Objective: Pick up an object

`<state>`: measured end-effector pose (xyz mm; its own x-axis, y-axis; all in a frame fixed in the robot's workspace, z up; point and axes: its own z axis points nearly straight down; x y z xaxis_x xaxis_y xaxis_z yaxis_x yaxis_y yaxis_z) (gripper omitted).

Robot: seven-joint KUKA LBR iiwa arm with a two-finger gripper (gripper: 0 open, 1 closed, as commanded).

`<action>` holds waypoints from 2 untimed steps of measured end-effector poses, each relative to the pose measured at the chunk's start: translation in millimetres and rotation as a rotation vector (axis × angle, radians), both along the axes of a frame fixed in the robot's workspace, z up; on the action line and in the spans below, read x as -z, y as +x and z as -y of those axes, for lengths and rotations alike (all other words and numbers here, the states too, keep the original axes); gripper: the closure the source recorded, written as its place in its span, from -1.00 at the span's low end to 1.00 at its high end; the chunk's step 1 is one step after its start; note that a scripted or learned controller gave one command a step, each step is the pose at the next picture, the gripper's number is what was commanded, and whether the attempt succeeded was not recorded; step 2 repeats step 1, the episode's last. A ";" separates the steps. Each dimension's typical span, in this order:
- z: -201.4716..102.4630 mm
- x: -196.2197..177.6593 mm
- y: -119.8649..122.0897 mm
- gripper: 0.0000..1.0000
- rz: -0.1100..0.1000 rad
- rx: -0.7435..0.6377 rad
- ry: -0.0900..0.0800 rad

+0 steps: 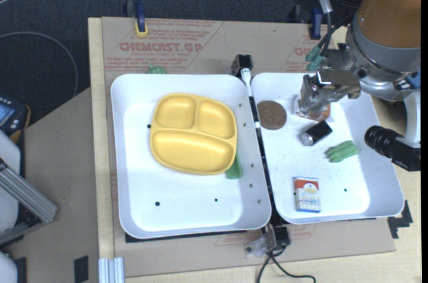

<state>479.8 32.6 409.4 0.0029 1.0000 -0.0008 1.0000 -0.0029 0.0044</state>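
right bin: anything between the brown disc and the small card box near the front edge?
Camera view: mostly bare white bin floor between the brown disc and the card box. The small black object lies just to the right of that line, not on it.

Left of the gripper [312, 108], a green object [233, 170] hides mostly under the yellow plate [194, 134]; the arm [391, 1] above-right runs off the edge

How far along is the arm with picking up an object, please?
Done: the gripper is low in the right white bin. In hand: nothing visibly. Left: gripping and lifting something, perhaps the nearby small black block or round brown disc.
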 end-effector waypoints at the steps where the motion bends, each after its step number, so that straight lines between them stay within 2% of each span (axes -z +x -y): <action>1: -25.6 -4.2 -0.2 1.00 -0.001 -0.005 0.001; 2: -25.6 -4.2 -0.2 1.00 -0.001 -0.005 0.001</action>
